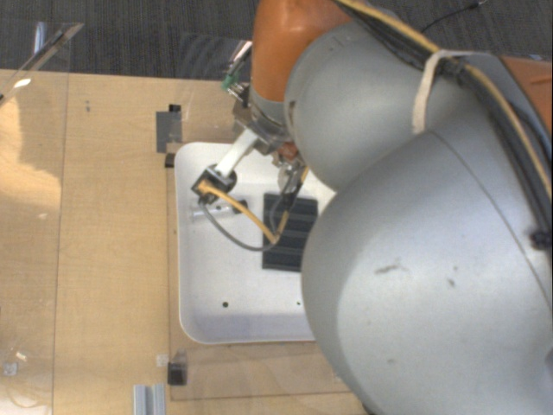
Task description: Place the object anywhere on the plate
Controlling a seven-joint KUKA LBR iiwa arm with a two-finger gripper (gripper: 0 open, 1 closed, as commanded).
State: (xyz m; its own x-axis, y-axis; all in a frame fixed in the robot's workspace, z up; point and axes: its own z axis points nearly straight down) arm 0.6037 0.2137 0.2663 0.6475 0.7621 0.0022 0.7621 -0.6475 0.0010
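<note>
block, black and ribbed, lying flat on the floor of the white bin, toward that bin's right side and partly tucked under the grey arm. long axis running from the bin's far side toward its near side, leaning a little: far end tipped toward the bin's right, near end toward its left; ribs crossing the short way. gripper hanging just over the block's far end, close to it or touching, hard to say which; cannot tell whether open or closed, and cannot see the block gripped. orange band up over the bin's far edge. bulk of the arm covering the bin's right part and hiding that stretch of floor. closer to the bin's near edge, on its bare floor, a small dark dot. outside the bin, a dark clamp at its far left corner and another clamp at its near left corner, both on the wooden bench. beyond the bin's far edge, dark carpet.
</note>
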